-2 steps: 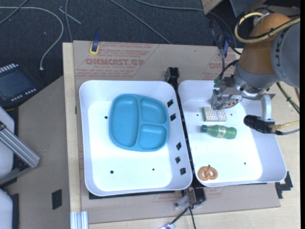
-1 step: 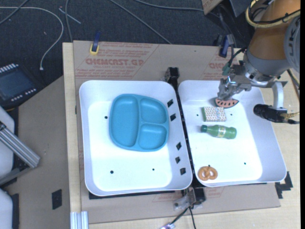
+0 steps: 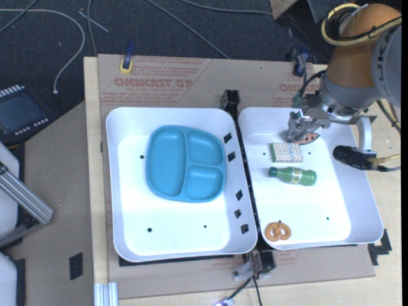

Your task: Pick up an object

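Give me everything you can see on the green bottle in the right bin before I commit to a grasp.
The green bottle lies on its side on the floor of the right bin, neck toward the left bin, base toward the right. It looks like glossy plastic, green with a paler yellowish label band round the middle. A small checkered block sits just behind it, seemingly apart. The tool hangs over that block, not the bottle. Nothing but the bin floor touches it.

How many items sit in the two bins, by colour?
Blue: 1, divided plate, left bin
Green: 1, bottle, right bin
White and green patterned: 1, small block, right bin
Brown: 1, pretzel, right bin
Total: 4
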{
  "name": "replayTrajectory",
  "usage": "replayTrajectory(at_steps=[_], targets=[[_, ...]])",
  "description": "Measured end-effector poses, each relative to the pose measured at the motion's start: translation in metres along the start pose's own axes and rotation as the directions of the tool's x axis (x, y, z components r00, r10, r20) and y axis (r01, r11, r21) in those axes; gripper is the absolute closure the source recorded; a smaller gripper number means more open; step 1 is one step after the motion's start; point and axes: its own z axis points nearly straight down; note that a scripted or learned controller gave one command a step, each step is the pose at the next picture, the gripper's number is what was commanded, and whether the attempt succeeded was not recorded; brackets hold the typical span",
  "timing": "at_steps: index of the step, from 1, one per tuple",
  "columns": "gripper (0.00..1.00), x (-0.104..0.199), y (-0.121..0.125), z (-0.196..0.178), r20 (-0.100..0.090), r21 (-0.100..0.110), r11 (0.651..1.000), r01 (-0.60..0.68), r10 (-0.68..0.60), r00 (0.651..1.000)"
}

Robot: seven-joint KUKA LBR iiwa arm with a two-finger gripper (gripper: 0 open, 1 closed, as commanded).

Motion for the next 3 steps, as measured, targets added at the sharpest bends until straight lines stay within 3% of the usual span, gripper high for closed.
replayTrajectory(at_steps=[2,3], targets=[[1.0,0.104,-0.045,-0.022,-0.002,0.001,1.0,0.005,-0.005,1.0],[1.0,0.154,-0.065,-0.012,-0.002,0.002,1.0,0.005,-0.005,1.0]])
